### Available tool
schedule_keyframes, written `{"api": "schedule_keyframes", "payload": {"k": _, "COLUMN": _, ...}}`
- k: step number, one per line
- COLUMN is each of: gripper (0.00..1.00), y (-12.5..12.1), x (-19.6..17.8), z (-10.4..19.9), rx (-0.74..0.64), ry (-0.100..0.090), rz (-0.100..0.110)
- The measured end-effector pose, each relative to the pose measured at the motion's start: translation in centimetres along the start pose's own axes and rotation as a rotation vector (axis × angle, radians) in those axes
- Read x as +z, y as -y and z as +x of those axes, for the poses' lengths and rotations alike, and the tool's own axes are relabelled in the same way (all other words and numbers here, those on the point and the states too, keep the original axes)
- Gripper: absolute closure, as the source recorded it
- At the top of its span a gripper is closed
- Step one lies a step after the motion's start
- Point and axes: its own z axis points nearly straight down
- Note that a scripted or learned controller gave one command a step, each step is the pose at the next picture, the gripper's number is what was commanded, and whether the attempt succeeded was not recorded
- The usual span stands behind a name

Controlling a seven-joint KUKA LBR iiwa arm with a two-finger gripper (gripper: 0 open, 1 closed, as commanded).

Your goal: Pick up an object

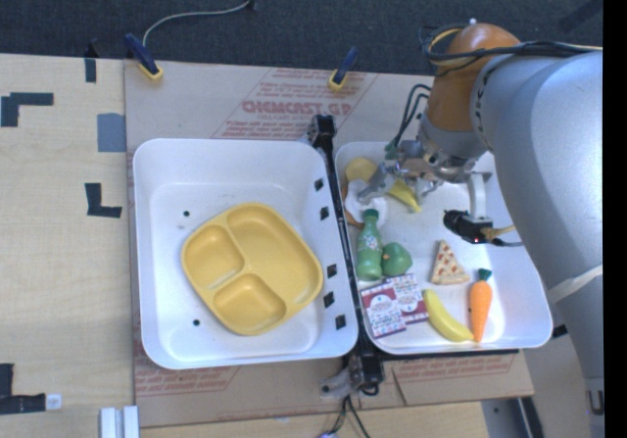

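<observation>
A small yellow banana-like toy (404, 195) lies at the back of the right bin (519, 328), directly under the pincer (392, 181), long axis slanting toward the bin's front right (grip state: cannot tell). Just in front stands a green bottle (369, 248); further forward, an orange carrot (479, 305).

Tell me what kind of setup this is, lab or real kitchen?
Most likely a lab grasping bench, not a kitchen: two white bins clipped onto cardboard, toy food such as a carrot and banana, and the arm's gripper over the right bin.
</observation>
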Motion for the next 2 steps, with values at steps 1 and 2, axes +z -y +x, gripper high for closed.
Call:
{"api": "schedule_keyframes", "payload": {"k": 1, "gripper": 0.0, "y": -0.01, "x": 0.01, "z": -0.08, "rx": -0.001, "ry": -0.002, "rz": 0.0}}
{"api": "schedule_keyframes", "payload": {"k": 2, "gripper": 0.0, "y": 0.0, "x": 0.0, "z": 0.05, "rx": 0.0, "ry": 0.001, "rz": -0.001}}
